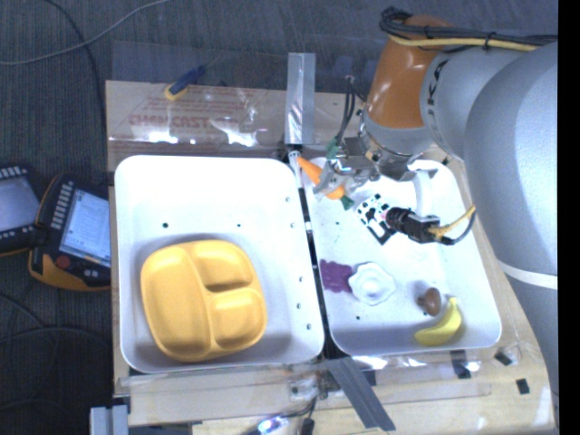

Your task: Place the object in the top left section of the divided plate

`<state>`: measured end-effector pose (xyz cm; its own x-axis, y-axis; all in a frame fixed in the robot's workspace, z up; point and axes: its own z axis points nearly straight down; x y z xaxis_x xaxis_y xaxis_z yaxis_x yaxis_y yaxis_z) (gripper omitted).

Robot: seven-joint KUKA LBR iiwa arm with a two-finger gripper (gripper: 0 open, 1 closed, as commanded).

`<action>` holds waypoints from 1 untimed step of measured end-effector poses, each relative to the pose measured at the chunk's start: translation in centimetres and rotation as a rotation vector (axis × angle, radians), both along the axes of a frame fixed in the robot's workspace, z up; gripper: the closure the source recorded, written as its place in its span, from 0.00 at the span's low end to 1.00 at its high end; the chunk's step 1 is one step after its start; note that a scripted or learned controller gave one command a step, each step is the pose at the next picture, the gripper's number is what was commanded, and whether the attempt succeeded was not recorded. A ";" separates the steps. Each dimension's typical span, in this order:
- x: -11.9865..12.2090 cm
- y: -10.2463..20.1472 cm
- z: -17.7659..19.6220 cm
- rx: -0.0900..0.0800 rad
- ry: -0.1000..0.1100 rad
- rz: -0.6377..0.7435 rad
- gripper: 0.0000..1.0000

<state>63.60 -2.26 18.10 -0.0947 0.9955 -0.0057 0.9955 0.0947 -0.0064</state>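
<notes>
One yellow divided plate [204, 295] in left bin [145, 184], one banana [441, 325], one purple piece [336, 275], gripper [337, 181] over right bin [471, 270], finger state unclear

A banana [441, 325] lies near a purple toy [336, 275] (right bin [480, 329]).

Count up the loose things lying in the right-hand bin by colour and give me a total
Yellow: 1, the banana
Purple: 1, the purple piece
White: 1, the white fried-egg shape
Brown: 1, the small brown piece
Orange: 1, the orange piece at the bin's top left corner, beside the gripper
Total: 5
</notes>
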 end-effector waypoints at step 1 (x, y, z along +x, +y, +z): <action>-1.1 9.7 0.0 0.005 0.000 0.083 1.00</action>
<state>62.54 7.41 18.11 -0.1767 0.9843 -0.0010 0.9843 0.1767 -0.0058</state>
